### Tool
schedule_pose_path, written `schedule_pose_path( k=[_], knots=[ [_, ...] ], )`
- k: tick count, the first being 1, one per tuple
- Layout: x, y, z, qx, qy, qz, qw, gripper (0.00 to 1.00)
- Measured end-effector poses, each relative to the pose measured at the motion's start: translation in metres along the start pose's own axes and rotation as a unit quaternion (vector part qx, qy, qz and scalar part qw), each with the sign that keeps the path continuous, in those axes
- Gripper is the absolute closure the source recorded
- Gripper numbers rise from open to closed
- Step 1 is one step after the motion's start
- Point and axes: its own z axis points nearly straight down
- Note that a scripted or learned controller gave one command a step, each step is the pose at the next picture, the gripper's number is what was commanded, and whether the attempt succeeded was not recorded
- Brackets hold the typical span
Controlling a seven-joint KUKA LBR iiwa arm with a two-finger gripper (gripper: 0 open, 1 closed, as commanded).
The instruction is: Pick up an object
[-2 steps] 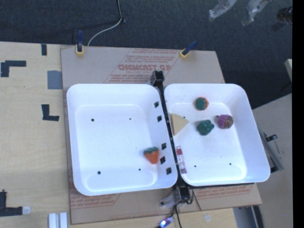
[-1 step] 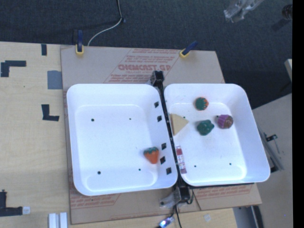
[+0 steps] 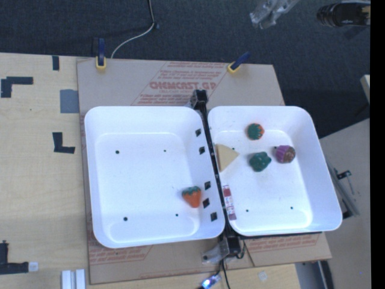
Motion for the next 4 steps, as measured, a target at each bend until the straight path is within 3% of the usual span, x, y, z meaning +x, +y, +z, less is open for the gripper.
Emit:
schedule_pose_path(
  k=[1,4],
  knots=[
    [0.068,0.000,0.072,0.003,0.000,0.000,1.0000,1.00],
    [0.066,0.001,0.038,0.000,-0.002,0.000,1.0000,1.00]
  ],
)
